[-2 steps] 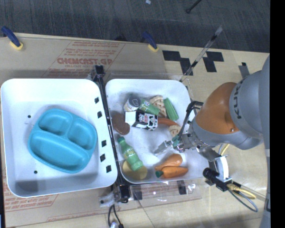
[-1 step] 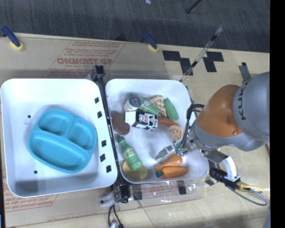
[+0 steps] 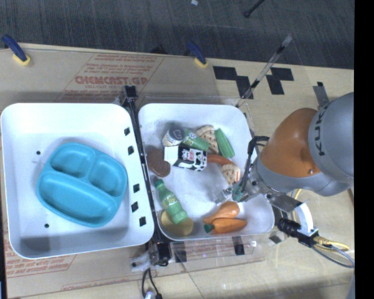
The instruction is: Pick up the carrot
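Two orange carrots lie in the right bin's (image 3: 193,108) front right corner. One carrot (image 3: 224,211) sits just above the other carrot (image 3: 228,225), which has a green stem end pointing left. A third thin orange piece (image 3: 220,161) lies further back, beside a black-and-white carton (image 3: 192,157). My gripper (image 3: 236,193) hangs low inside the bin, just above and right of the upper carrot, close to its tip. Nothing is visibly lifted by it. The grey and orange wrist (image 3: 287,154) reaches in over the bin's right wall.
Also in the right bin are a green bottle (image 3: 171,202), a yellow-green round piece (image 3: 177,226), a brown disc (image 3: 157,161), a small can (image 3: 173,134) and a green pickle (image 3: 224,141). The left bin (image 3: 62,108) holds a blue divided plate (image 3: 81,182).
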You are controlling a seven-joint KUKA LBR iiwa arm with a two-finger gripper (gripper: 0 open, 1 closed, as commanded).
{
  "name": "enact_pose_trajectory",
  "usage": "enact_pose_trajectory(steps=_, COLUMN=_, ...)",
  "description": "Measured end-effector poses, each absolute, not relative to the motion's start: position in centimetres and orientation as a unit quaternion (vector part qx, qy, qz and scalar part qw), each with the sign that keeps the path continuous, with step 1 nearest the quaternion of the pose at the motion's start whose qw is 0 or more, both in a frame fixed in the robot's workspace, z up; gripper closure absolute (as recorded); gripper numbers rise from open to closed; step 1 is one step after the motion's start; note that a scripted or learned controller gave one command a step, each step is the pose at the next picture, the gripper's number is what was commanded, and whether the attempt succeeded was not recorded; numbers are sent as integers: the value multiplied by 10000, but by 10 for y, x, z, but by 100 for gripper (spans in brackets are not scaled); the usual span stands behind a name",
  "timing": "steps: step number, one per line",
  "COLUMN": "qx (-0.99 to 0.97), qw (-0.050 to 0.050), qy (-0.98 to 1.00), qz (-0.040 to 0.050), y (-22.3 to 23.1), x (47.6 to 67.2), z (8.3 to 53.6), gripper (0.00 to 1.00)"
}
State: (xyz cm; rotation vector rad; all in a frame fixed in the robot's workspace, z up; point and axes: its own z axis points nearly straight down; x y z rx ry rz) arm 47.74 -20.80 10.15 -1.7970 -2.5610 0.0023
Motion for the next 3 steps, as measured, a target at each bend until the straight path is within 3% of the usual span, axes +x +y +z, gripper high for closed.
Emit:
enact_pose_trajectory(steps=1, qx=-7825, qw=27, qy=-6226, qz=9, y=-181, x=478, z=148, gripper=100)
enact_pose_trajectory(steps=2, qx=-7826, qw=28, qy=-6225, qz=10, y=-181, x=477, z=148, gripper=0)
enact_pose_trajectory(steps=3, qx=-7791, qw=58, qy=-6268, qz=16, y=-197, x=476, z=92, gripper=0)
